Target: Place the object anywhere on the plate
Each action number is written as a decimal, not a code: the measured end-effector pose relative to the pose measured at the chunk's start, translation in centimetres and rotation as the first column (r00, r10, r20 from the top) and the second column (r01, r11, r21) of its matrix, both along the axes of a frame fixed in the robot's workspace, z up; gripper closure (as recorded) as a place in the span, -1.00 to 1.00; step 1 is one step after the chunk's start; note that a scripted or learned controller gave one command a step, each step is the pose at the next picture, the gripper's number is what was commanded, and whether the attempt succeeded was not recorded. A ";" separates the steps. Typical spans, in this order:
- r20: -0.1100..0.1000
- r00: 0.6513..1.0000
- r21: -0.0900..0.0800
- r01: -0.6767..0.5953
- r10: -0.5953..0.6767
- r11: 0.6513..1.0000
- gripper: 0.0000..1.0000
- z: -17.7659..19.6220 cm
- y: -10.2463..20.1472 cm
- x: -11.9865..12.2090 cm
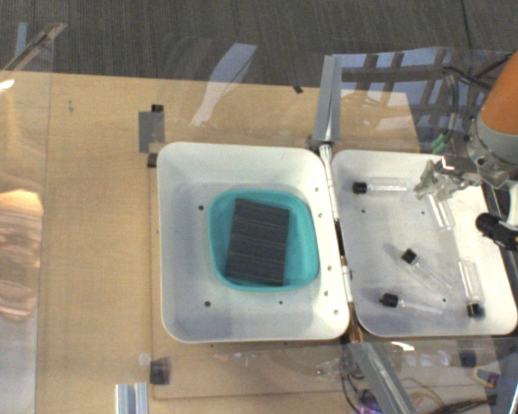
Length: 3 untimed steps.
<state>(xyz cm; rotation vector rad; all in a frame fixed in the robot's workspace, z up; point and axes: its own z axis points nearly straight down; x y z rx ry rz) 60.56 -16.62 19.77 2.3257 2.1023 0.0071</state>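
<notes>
Camera view is cutting off most of the grey arm with its orange band [509, 93] at the right edge, and the two-finger gripper [438, 179] is showing as a small metallic tangle whose jaw state I cannot tell. It is hanging over the back of the right white bin [501, 317], above clear plastic tubes with black caps [410, 300] lying scattered. A dark grey ribbed rectangular block [258, 241] is sitting on the teal plate [306, 248] in the left white bin [181, 257].

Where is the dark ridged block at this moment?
The dark ridged block lies on the teal plate in the left bin.
</notes>
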 end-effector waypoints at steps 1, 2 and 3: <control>0.000 1.000 0.000 0.000 0.000 1.000 -1.00 0.0 0.0 0.0; 0.006 0.998 -0.001 0.061 -0.061 0.998 -1.00 20.6 2.9 0.0; 0.005 0.988 -0.002 0.156 -0.156 0.988 -1.00 24.0 -2.7 -5.6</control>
